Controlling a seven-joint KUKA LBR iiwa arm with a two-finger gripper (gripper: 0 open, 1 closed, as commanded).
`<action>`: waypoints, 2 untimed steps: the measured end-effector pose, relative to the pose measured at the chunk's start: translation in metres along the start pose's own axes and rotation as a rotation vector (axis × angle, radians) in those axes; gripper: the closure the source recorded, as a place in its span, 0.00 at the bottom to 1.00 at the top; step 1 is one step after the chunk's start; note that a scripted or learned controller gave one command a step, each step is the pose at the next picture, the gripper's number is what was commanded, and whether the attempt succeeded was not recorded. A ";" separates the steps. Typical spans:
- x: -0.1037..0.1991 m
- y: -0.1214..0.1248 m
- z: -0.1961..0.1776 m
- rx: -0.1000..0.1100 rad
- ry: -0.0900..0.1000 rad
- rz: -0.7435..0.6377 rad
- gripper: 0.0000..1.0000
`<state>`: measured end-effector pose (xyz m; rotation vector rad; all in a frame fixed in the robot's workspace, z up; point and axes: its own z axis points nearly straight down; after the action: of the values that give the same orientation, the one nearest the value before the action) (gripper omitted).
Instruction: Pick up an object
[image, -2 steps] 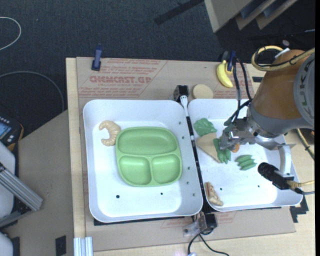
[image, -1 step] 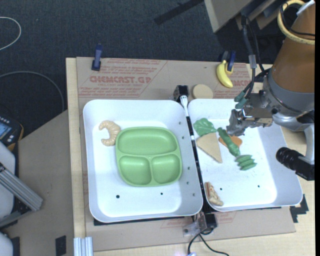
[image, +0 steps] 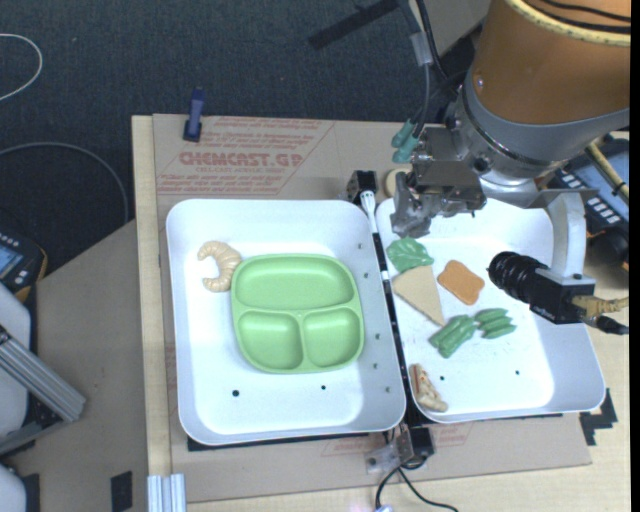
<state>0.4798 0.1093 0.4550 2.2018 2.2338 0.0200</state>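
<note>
1. Far left in the frame, the left bin (image: 180, 300) holds a tan croissant (image: 218, 264) by its upper left corner and a green divided plate (image: 298, 310) at its middle. Both lie well apart from my gripper.
2. Just right of the wall between the bins, my gripper (image: 408, 218) hangs over the upper left corner of the right bin (image: 520, 385). I cannot tell whether it is spread or pressed together, and I see nothing held in it.
3. The green leafy piece (image: 408, 253) is my nearest target. It lies just below the gripper in the frame, close to the dividing wall, and seems to run wider than tall. I judge a short move toward the frame's lower edge and then down would reach it.
4. Further right and lower lie a pale wedge (image: 421, 294), an orange slice (image: 461, 281) and green pea pods (image: 470, 331).
</note>
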 end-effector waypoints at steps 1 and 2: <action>0.041 -0.003 0.120 0.026 -0.008 0.009 1.00; 0.015 0.022 0.249 0.027 -0.011 0.019 1.00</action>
<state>0.5050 0.1260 0.2068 2.2316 2.2205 -0.0219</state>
